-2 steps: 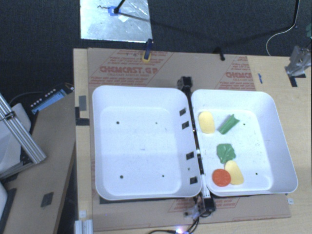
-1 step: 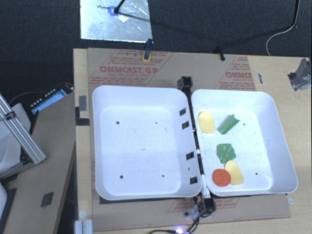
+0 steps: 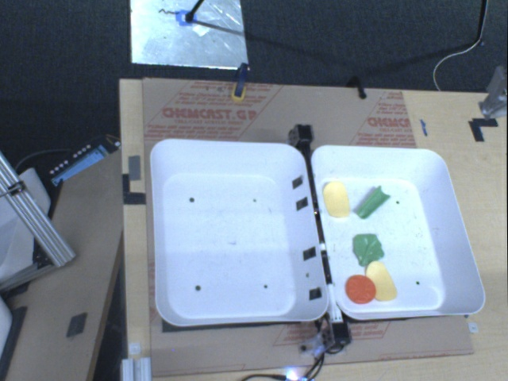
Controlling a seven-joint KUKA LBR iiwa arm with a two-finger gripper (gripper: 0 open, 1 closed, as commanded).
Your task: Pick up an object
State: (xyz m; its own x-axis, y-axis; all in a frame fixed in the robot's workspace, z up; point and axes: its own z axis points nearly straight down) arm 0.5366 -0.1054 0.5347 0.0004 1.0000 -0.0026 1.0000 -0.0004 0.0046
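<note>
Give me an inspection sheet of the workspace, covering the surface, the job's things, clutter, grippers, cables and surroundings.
Surface: wooden bench bearing a left bin and a right bin, side by side and joined by black clips.
Job's things: in the right bin, a yellow piece near its left wall, a green strip beside it, a green lump below, an orange-red disc touching a second yellow piece near the front edge.
Clutter: yellow-and-blue clamp at the bench's far edge.
Grippers: nothing seen.
Cables: white cable on the dark floor at the upper right; wires at the front between the bins.
Surroundings: shiny metal sheet on the dark floor; aluminium frame at the left.
</note>
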